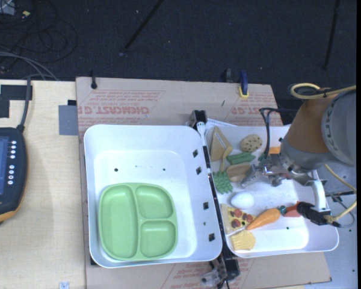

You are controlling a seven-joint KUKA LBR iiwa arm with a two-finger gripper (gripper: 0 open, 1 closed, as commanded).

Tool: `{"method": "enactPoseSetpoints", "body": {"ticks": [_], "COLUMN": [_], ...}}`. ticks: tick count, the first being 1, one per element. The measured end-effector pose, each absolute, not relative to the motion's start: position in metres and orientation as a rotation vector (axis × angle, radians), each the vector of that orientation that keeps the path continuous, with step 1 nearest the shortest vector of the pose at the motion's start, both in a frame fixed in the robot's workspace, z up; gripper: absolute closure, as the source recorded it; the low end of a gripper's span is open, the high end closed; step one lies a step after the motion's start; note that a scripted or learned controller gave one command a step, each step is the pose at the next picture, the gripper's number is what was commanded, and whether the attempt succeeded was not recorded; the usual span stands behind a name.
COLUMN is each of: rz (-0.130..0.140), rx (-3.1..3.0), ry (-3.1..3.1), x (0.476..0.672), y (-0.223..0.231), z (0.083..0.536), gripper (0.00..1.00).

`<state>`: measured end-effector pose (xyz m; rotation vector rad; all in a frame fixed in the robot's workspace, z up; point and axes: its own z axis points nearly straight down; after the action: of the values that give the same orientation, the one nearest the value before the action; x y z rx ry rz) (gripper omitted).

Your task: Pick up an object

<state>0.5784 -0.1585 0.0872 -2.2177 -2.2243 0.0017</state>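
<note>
**Crowded right bin leaves little margin for a clean pick**

Nearest the camera, at the lower edge, the cardboard sheet [186, 276] pokes out from under both bins. The left bin [108, 143] carries a green divided plate [138, 221] at its 7 o'clock corner. The right bin [325, 239] holds the pickable clutter: a white egg [243, 200], a toy carrot [266, 218] at its 4 o'clock, a corn piece [243, 241], a cookie [250, 142] at 12 o'clock, and a green pod [239, 158].

The gripper [266, 172] hangs low at the egg's 1 o'clock, among the toys; whether it grips anything I cannot tell.

Likely trouble: the pieces lie close together, so a descent could nudge neighbours aside, and the smooth egg could roll away.

Beyond the bench: dark carpet with cables and a teach pendant [3, 170] at 9 o'clock.
</note>
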Motion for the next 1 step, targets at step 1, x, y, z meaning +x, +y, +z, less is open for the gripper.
{"method": "enactPoseSetpoints", "body": {"ticks": [1], "rz": [0.001], "rx": [-2.218], "ry": [-2.224], "x": [0.6258], "y": [-0.1109], "z": [0.0865], "gripper": [0.00]}}
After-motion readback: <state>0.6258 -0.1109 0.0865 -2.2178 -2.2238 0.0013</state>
